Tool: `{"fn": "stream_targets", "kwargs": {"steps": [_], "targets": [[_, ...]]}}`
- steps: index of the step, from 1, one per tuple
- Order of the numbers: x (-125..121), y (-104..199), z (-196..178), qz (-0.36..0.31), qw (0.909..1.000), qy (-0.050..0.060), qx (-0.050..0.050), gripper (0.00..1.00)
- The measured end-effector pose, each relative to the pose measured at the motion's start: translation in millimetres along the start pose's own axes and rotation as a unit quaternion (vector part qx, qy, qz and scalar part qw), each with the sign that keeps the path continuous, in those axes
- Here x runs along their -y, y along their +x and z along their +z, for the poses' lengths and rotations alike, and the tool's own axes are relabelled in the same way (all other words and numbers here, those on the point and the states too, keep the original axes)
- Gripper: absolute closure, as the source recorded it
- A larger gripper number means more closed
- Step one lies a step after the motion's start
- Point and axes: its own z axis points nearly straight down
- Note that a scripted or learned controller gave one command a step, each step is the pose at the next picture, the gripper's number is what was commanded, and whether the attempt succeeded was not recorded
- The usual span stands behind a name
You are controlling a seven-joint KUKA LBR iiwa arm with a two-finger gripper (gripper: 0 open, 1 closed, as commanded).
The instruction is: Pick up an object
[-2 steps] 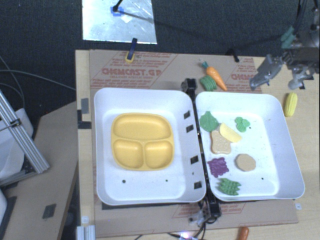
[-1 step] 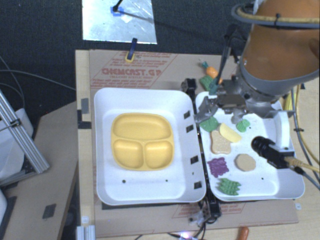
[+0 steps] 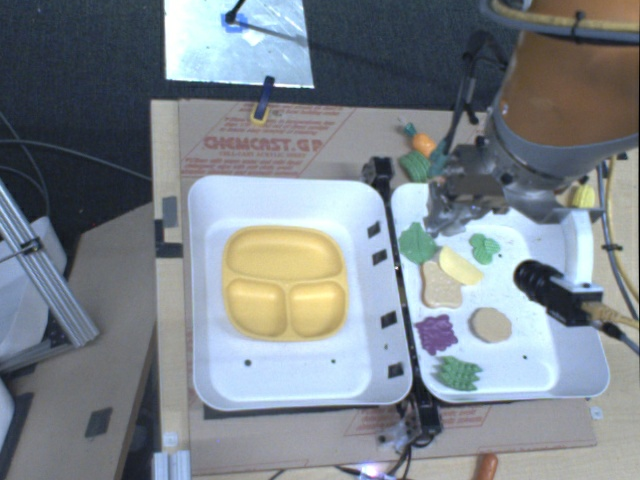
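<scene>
Arm: the grey arm with the orange band (image 3: 570, 68) was seen reaching in from the right, over the upper part of the right shallow white bin (image 3: 580, 368).
Claw: the claw (image 3: 447, 213) was poised low above the bin's upper left corner; whether it was apart or together could not be told, and nothing was seen held in it.
Task's things: a green leaf-shaped toy piece (image 3: 416, 242) lay just below the claw; a pale yellow wedge (image 3: 460, 265) and a tan bread-slice shape (image 3: 439, 286) were touching each other beside it; a small green ruffled piece (image 3: 485, 247), a round tan biscuit shape (image 3: 490, 324), a purple grape-like cluster (image 3: 437, 333) and a dark green ridged piece (image 3: 458, 373) were spread further down.
Left bin: a yellow three-compartment plastic tray (image 3: 285, 280) sat in the left shallow white bin (image 3: 210, 368).
Risk: the flat leaf piece was judged hard to grip; a descent could be expected to close on nothing, or to strike the bin wall nearby.
Second risk: the touching wedge and bread slice could be nudged apart instead of one being lifted.
</scene>
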Motion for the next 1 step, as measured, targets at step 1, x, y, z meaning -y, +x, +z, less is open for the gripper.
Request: {"fn": "stream_targets", "kwargs": {"steps": [1], "targets": [[0.1, -10.3, -124.5, 0.001, 1.0, -0.006, -0.001, 1.0]]}}
